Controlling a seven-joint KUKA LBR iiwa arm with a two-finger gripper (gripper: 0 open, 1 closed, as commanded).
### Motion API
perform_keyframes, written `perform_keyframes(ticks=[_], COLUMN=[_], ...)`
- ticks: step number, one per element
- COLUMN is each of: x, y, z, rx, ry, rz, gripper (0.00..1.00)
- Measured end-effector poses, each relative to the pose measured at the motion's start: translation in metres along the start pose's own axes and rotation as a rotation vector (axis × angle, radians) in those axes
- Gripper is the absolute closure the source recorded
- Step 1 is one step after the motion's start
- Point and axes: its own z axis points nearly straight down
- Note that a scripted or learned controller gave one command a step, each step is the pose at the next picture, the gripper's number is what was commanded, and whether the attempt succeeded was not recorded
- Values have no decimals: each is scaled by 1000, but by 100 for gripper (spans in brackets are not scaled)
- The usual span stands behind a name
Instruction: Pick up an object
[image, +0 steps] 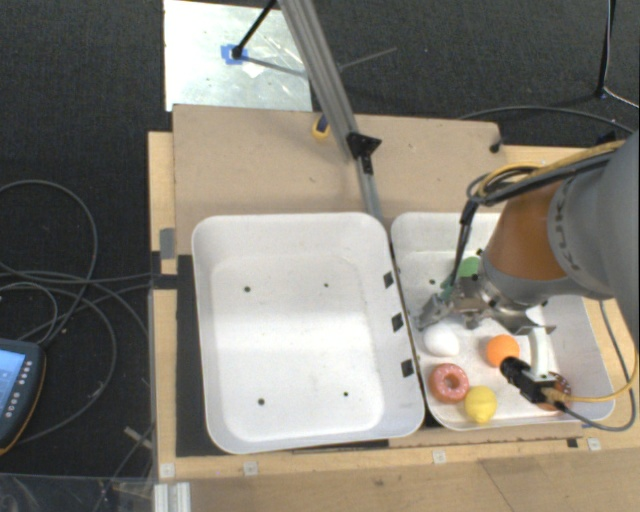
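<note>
In the right bin (420, 240) lie a white egg-shaped object (441, 341), an orange ball (502, 350), a pink ring doughnut (449, 382) and a yellow lemon (481, 403). A green object (468, 268) peeks out from behind the wrist. My gripper (440, 311) hangs low in this bin near its left wall, just above and behind the white object. Nothing can be made out between the gripper's tips from this angle.
The left bin (300, 330) lies beside the right one, their walls meeting at black clips (397, 322). A grey pole (335, 100) slants in from the top toward the bins' far edge. Cables lie on the floor at left.
</note>
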Motion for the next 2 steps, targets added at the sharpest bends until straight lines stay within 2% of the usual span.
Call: perform_keyframes(ticks=[1, 2], x=[0, -1], y=[1, 10], z=[-13, -59], rx=[-5, -9], ry=[0, -1], rz=[1, -4], gripper=[100, 100])
